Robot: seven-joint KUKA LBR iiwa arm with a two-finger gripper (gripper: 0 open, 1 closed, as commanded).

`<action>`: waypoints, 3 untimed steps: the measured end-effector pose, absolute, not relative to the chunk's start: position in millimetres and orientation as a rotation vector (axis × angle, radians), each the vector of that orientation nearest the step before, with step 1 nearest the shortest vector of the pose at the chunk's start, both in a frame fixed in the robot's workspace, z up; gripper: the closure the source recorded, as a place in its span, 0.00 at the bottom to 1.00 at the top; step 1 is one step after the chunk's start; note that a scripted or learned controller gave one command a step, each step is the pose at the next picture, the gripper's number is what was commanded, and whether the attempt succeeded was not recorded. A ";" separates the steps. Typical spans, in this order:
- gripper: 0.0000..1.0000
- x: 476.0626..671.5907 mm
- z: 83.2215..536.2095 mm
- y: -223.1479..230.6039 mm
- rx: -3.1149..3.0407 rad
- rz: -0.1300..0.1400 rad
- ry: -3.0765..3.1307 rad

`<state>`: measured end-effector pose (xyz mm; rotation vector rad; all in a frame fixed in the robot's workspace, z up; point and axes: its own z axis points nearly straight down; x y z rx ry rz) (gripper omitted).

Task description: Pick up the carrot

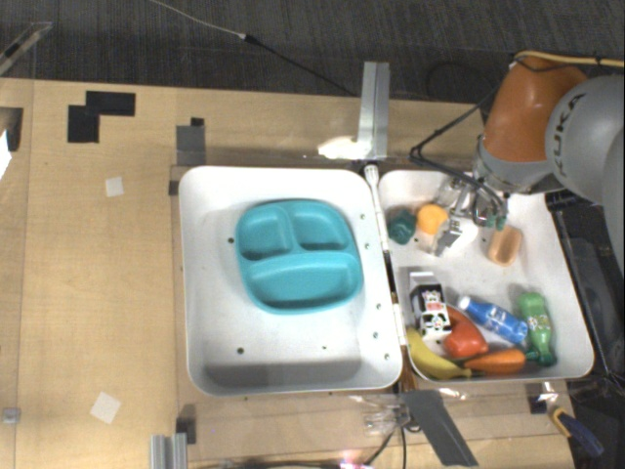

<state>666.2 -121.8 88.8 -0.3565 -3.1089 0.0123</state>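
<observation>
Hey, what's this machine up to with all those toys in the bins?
A grey robot arm reaches in from the right, its gripper hovering over the far end of the right bin, near a yellow-orange ball. It is meant to pick up the carrot, which lies untouched at the bin's near edge beside a banana. The left bin holds a teal divided plate.

Carrot (498, 362) in right bin (566, 291), divided tray (296, 255) in left bin (210, 291)
</observation>
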 end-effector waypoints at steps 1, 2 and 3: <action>0.00 666.2 88.8 -121.7 -0.356 0.012 -3.109; 0.00 666.2 88.8 -121.7 -0.356 0.012 -3.109; 0.00 666.2 88.8 -121.7 -0.356 0.012 -3.109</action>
